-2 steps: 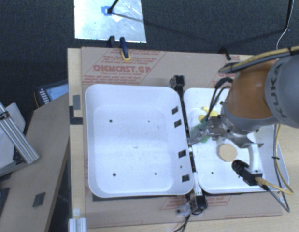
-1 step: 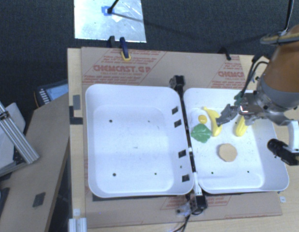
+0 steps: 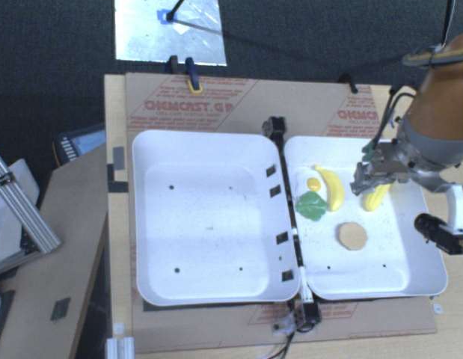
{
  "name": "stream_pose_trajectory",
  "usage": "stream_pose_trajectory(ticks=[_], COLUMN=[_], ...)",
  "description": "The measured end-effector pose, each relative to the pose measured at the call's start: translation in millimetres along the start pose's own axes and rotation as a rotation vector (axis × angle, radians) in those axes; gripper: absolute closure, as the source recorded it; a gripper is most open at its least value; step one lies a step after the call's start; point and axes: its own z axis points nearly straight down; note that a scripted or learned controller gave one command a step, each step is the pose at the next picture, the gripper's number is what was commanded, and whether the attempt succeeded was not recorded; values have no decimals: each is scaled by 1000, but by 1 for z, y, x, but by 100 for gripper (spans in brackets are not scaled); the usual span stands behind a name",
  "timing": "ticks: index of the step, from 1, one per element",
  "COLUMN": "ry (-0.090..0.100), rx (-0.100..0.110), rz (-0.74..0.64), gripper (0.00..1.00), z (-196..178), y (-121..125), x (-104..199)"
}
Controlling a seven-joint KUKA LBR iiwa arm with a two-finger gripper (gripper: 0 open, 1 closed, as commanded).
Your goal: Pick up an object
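Glossy white plastic bins [image 3: 216,144]

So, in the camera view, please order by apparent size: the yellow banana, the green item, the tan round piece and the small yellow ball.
1. Yellow banana
2. Green item and tan round piece: these look alike, so unranked
3. Small yellow ball
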Motion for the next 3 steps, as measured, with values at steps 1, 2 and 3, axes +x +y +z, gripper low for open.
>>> stream_pose_trajectory(ticks=[1,2,3], ry=[5,4,1], rx=[-8,-3,4], rz=[-9,-6,-2], gripper=[100,100,100], z=[-110,-173,-154], y=[-13,-34,-33], x=[90,148,151])
